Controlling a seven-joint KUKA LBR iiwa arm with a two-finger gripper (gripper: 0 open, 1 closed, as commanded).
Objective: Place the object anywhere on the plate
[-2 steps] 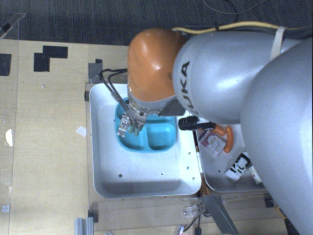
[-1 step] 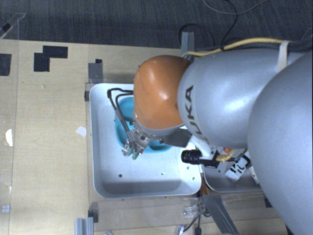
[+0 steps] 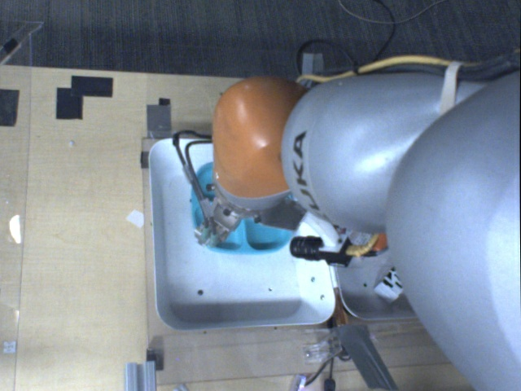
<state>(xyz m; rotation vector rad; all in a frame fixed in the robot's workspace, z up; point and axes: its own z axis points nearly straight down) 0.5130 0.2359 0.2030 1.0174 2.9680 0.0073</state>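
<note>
We see the gripper [image 3: 210, 231] low in the left bin [image 3: 171, 300], right at the near-left edge of the blue plate [image 3: 260, 236]. The metal tips sit over the plate rim, but the orange band [image 3: 252, 137] and wrist cover most of what's above them, so we can't tell whether the pincer is spread or pressed together, or whether anything is in it. The object itself we can't pick out; if it's being carried it's too small or too hidden to make out.

Risks as we judge them:
- If nothing is held, a release here drops nothing on the plate, i.e. a failed try.
- Tips are over the plate's edge, not its middle. Anything let go here may tip off the rim onto the bin floor.
- Going lower could push the rim and tilt or slide the plate twd the bin wall.
- The black cable [image 3: 189, 163] loops just beside the wrist and could snag.

The right bin [image 3: 358, 304] holds a small white item [image 3: 391, 283], well apart from the action.
</note>
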